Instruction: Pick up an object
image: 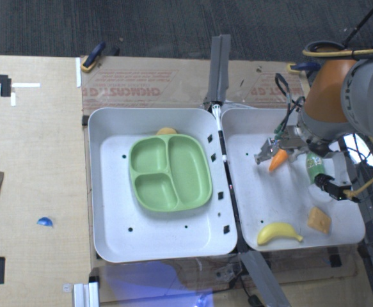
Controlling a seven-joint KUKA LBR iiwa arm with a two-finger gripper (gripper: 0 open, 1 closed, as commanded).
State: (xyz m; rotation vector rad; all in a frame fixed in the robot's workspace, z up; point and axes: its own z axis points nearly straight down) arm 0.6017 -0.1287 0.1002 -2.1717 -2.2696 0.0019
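Matt green plastic tray point(171, 171) in smooth white plastic bin point(109, 190).

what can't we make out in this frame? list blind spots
- Yellow object in the left bin: mostly hidden behind the far rim of the green divided plate; identity unclear.
- Gripper over the right bin: touches the carrot, but too small to tell whether it grips.
- Green bottle: partly covered by the arm and cables.
- Tan chunk near the banana: too small to identify.
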